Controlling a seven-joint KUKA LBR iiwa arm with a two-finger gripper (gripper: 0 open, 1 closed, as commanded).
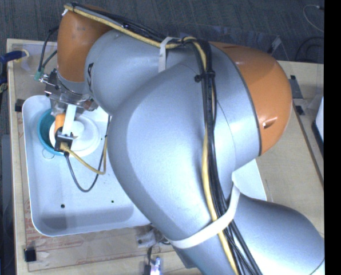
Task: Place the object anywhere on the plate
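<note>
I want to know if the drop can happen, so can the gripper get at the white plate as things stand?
Probably yes. The gripper hangs right over the white plate in the left bin, with no obstacle seen between them. The arm's own bulk hides the plate's right side.

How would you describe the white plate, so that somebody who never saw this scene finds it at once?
Find the white bin left of the grey arm. In its upper end lies a round plate. It is white, while the round thing on its left is teal.
</note>
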